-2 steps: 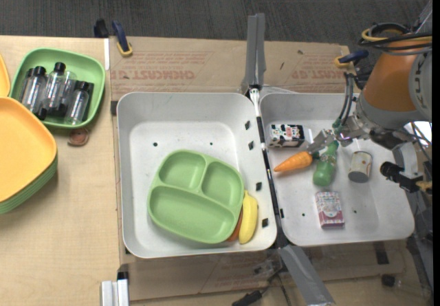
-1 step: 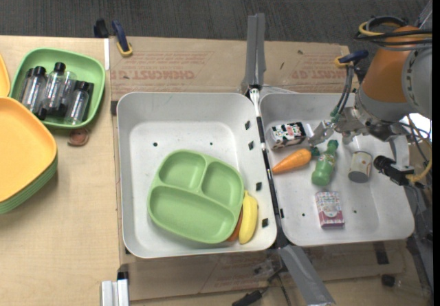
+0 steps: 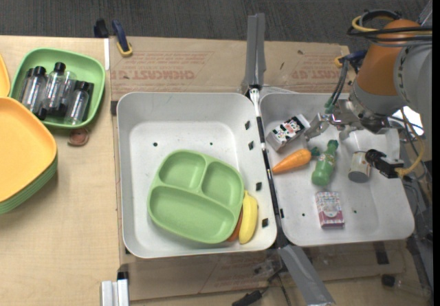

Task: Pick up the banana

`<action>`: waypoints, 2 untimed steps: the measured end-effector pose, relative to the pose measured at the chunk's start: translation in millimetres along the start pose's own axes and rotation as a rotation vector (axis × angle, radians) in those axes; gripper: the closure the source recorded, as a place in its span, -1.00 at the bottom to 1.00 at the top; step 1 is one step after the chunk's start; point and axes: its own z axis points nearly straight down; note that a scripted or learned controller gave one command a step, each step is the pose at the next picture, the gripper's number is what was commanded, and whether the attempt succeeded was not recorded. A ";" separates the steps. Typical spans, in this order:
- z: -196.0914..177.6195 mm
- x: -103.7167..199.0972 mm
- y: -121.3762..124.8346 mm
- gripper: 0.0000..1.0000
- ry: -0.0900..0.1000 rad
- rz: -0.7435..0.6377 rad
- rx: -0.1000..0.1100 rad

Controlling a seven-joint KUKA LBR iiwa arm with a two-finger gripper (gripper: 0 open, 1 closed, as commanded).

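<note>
The yellow banana (image 3: 248, 217) lies at the front right corner of the left bin (image 3: 130, 160). It rests against the right edge of a green divided plate (image 3: 198, 194). My gripper (image 3: 322, 126) hangs over the back of the right bin (image 3: 385, 222), between a small black-and-white box (image 3: 287, 130) and a green bottle (image 3: 324, 164). It is well away from the banana, across the wall between the bins. Nothing shows in its grasp.
The right bin also holds a carrot (image 3: 291, 160), a silver can (image 3: 359, 167) and a pink box (image 3: 331, 209). On the bench to the left stand a green tray of bottles (image 3: 58, 88) and stacked orange plates (image 3: 20, 153).
</note>
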 end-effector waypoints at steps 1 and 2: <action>-0.9 -53.4 21.1 -1.00 -0.001 -0.156 -0.001; 0.0 -45.8 -87.3 -1.00 0.001 -0.260 0.001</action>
